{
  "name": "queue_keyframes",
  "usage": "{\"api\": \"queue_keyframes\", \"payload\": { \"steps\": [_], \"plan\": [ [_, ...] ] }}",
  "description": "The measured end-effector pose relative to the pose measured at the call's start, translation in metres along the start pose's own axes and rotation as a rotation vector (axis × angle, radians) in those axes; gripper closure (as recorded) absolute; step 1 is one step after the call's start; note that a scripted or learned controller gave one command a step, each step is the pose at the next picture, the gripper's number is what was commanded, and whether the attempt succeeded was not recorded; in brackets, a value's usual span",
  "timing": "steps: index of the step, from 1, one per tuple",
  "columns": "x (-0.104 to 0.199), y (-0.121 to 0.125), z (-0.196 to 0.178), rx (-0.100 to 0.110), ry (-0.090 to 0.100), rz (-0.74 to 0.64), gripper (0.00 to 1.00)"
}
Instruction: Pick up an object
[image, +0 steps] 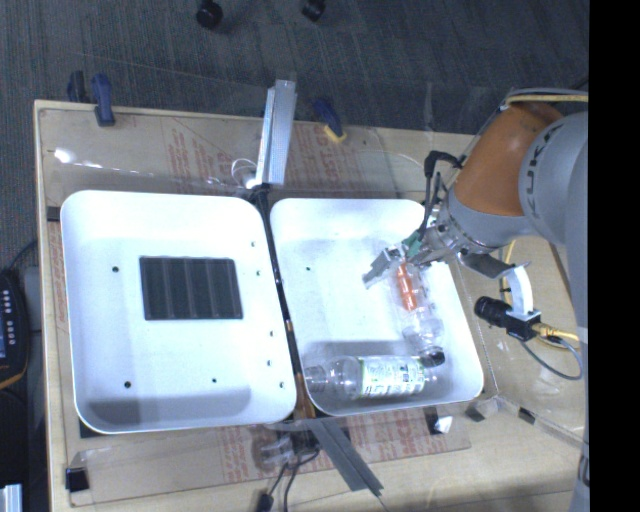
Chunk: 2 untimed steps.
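One fixed camera looks down from above the desk (120, 440) at a slant. It takes in both white bins (100, 300) side by side, from moderate height. The arm (530, 170) enters from the right.

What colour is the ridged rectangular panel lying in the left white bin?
Dark grey to black, with lengthwise ridges: the ridged rectangular panel shows best in the camera view.

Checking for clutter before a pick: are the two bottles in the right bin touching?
Cannot tell. In the camera view the orange-label bottle ends right at the lying bottle, but clear plastic blurs whether they meet.
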<state>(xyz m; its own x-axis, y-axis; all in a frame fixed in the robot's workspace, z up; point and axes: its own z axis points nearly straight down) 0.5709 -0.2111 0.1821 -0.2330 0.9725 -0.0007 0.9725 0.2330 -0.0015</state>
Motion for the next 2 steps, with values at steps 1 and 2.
{"api": "queue_keyframes", "payload": {
  "steps": [1,2],
  "plan": [
    [-0.0039,0.0208,0.0118,-0.002,0.000,-0.057,0.00],
    [-0.0024,0.0184,0.0037,-0.002,-0.001,-0.091,0.00]
  ]
}}
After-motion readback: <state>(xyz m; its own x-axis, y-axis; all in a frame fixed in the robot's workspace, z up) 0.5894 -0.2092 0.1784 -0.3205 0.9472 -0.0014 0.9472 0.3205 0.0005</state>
